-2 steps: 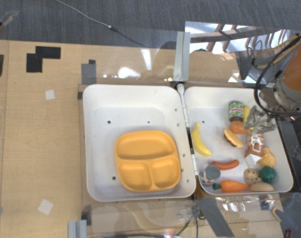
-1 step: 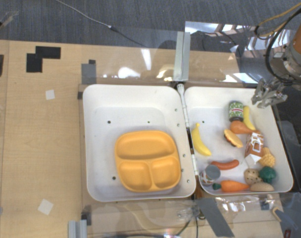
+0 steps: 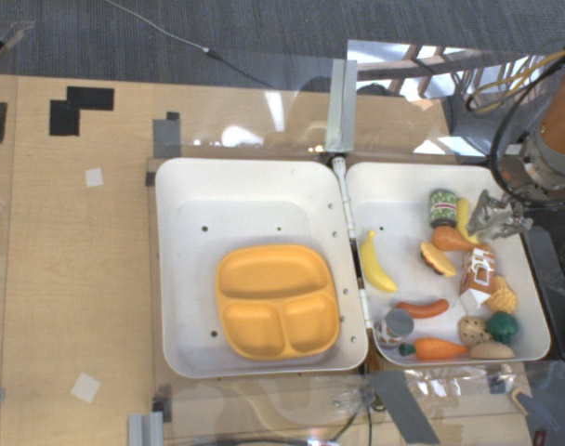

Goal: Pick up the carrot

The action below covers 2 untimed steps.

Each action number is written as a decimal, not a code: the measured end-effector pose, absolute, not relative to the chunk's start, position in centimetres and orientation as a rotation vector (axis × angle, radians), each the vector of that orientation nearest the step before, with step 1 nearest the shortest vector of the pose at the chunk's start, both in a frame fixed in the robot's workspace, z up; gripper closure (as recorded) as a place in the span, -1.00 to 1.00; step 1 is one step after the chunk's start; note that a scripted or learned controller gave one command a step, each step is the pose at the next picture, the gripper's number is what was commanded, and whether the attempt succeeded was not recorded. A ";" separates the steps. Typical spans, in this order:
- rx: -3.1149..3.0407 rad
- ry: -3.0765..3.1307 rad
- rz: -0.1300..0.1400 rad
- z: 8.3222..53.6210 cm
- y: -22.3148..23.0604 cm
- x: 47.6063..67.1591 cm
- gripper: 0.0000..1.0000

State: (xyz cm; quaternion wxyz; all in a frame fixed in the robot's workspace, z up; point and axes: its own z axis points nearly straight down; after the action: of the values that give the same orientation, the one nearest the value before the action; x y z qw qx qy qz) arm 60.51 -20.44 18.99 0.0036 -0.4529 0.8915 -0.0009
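Gripper (image 3: 499,216) hangs at three o'clock over the right bin (image 3: 385,203) — how far it is open, I cannot tell. Left bin (image 3: 185,203) bears a yellow divided plate (image 3: 277,299). Carrot (image 3: 439,348) lies at the right bin's six o'clock, beside the red sausage (image 3: 422,308) — well apart from the gripper.

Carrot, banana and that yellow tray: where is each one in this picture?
carrot (image 3: 440,348): camera view, middle of its orange body, near the right bin's front edge.
banana (image 3: 375,265): camera view, middle of its curve, right bin's left side.
yellow tray (image 3: 275,269): camera view, its long top compartment, left bin.
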 end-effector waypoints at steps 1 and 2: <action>-1.728 2.609 -0.013 26.7 -20.4 63.6 1.00; -1.948 2.459 -0.002 20.4 -20.5 57.7 1.00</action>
State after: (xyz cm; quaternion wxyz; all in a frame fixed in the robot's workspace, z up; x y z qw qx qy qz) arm 57.68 -20.50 20.41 0.0023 -0.6211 0.7837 -0.0007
